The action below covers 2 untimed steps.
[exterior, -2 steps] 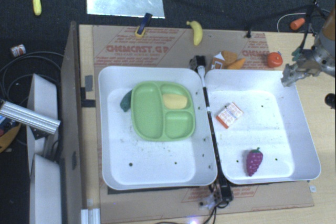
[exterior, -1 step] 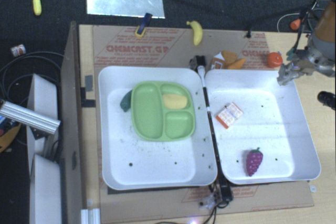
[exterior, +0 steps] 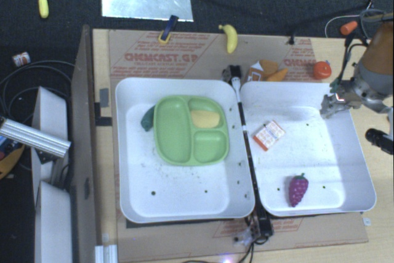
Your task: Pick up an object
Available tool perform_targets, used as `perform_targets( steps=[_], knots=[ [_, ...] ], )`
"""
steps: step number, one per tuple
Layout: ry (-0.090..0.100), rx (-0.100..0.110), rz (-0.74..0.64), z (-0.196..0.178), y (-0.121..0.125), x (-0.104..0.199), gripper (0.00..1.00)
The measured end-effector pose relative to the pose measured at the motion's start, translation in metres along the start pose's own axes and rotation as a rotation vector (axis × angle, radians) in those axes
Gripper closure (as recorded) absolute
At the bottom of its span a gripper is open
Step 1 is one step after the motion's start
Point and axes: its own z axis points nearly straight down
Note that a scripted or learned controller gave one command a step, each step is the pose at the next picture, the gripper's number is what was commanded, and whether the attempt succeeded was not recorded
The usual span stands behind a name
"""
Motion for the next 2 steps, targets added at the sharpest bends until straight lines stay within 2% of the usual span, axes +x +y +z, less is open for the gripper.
perform_targets(
  steps=[1, 2],
  knots=[
    [-0.003, -0.010, -0.004, -0.053, 0.008, 0.000, 1.00],
    [0.000, -0.001, -0.004, -0.004, 0.002, 0.016, 1.00]
  ],
)
